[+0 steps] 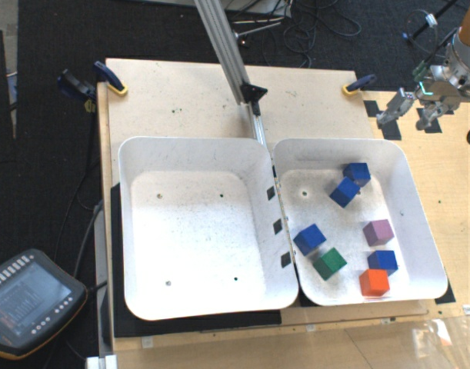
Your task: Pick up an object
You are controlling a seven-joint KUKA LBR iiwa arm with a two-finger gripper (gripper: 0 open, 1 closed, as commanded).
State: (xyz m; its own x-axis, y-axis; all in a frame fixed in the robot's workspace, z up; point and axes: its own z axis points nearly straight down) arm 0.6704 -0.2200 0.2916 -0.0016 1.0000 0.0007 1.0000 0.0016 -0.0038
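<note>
Gripper (419, 108) sits at the upper right of the frame, off past the corner of the right bin (419, 198) and well apart from everything in it; whether it is spread or pressed together, I cannot tell, and nothing shows in its hold. By that, the pick looks not yet begun: reaching in, closing on something and lifting all seem left to do.

All the candidates lie in the right bin. Two blue blocks (350, 184) touch each other near its upper middle. A third blue block (309, 238) lies lower left, just beside a green block (329, 263). A purple block (378, 231) sits toward the right, with a fourth blue block (382, 261) below it and an orange block (375, 282) touching that one near the bottom rim. The left bin (142, 167) is speckled with dark flecks.

Both bins rest on a pale board (188, 98) held by clamps (111, 79) at its upper corners. A slanted metal post (219, 33) crosses from top centre. Cables (311, 14) run over the dark floor at the top, and a handheld control pad (27, 302) lies at lower left.
</note>
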